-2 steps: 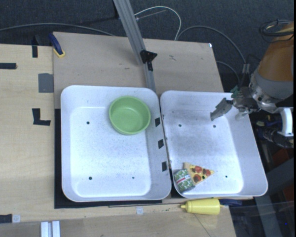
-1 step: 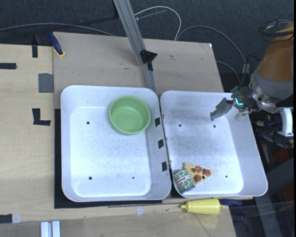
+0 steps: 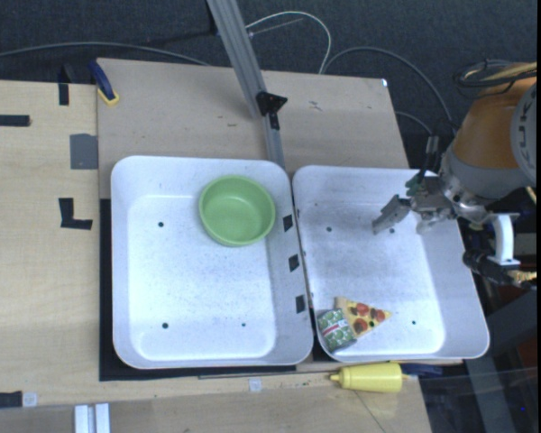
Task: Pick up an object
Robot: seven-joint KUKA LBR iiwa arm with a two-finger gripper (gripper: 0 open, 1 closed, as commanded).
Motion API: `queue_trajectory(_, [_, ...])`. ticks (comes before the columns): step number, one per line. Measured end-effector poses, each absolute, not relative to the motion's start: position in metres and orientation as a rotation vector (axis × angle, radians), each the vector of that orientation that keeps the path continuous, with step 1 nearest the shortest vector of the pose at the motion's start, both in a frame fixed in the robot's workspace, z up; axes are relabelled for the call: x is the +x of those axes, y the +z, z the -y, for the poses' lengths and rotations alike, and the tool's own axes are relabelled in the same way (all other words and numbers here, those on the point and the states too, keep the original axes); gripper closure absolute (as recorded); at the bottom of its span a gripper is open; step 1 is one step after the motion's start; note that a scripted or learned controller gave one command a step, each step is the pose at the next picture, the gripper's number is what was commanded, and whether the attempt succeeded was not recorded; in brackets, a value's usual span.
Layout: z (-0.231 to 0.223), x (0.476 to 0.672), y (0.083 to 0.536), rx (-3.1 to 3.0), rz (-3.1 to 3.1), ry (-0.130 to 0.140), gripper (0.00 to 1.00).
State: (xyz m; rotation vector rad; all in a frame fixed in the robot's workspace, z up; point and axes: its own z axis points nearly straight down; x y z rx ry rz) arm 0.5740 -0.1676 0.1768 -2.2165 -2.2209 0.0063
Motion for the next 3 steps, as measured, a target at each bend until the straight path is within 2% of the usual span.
queue_trajectory(2, [0.166,0.575,0.089,-2.221,2.225,0.001,0.00])
queue_trajectory(3, [0.166,0.575,0.099,-2.218,2.225,0.000,1.00])
